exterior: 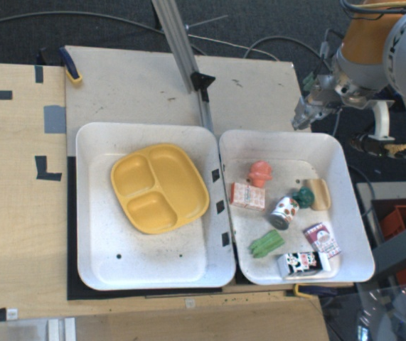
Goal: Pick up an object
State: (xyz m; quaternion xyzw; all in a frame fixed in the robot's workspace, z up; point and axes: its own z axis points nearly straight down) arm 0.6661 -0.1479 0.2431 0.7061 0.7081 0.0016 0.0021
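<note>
Nearest, a black-and-white carton [303, 263] lies at six o'clock in the right bin [352, 190], print unreadable; gripper [303, 116] at twelve, jaw state unclear.

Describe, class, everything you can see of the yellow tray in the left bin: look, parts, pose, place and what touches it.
The yellow tray is a rounded-corner dish that looks like smooth plastic, divided by low ridges into three compartments. It lies flat, open side up, turned at a slant to the sides of the left bin, on the bin's speckled white floor towards the back. It touches nothing but that floor. Nothing can be seen in its compartments.
</note>
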